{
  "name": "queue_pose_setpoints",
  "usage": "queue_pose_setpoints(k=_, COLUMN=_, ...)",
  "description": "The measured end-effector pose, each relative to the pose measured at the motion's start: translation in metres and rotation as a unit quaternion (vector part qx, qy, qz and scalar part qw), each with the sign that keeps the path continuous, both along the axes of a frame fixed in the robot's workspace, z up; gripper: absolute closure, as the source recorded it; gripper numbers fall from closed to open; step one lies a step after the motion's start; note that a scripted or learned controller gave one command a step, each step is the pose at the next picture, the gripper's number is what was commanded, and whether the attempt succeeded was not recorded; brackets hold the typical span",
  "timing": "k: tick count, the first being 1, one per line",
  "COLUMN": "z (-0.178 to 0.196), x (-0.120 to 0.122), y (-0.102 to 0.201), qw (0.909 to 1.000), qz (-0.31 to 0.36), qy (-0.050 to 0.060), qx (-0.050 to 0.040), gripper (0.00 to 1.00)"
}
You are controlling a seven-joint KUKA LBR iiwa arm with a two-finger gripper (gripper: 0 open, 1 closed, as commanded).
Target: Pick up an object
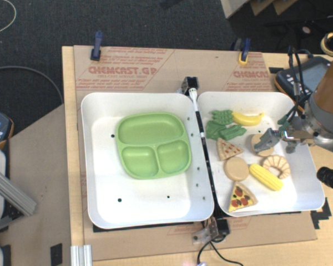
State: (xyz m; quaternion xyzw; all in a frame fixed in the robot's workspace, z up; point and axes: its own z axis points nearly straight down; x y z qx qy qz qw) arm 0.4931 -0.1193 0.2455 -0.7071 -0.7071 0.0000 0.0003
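toy food fills the right bin (299, 201), and the piece closest to the gripper (273, 139) is a small grey-tan lump (260, 143) sitting near the bin's middle, just under the gripper's left fingertip; what it represents is too small to tell. around it lie a banana (247, 117) and green leafy pieces (223, 124) toward the back, a pizza slice (228, 148), a round cookie-like disc (236, 169), a croissant (277, 163), a corn cob (265, 177) and a second pizza slice (242, 197) toward the front. the gripper hangs low over the bin with its fingers spread apart and nothing between them. all these pieces look like moulded plastic: light, stiff, and smooth enough to slip out if pinched on a curved face. the grey lump is low, so the fingers would probably need to reach almost to the bin floor and close across its narrow width. the corn cob and banana would likely be surer picks, taken across the middle of their long bodies. the croissant and corn cob touch, so a grab there risks nudging both. the left bin (100, 193) holds a green divided plate (152, 144).
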Motion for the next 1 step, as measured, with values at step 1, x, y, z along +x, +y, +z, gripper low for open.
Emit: queue_pose_setpoints(k=1, z=-0.1483, x=-0.0177, y=0.0252, qw=1.0000, qz=0.000, qy=0.007, qx=0.0023, gripper=0.00)
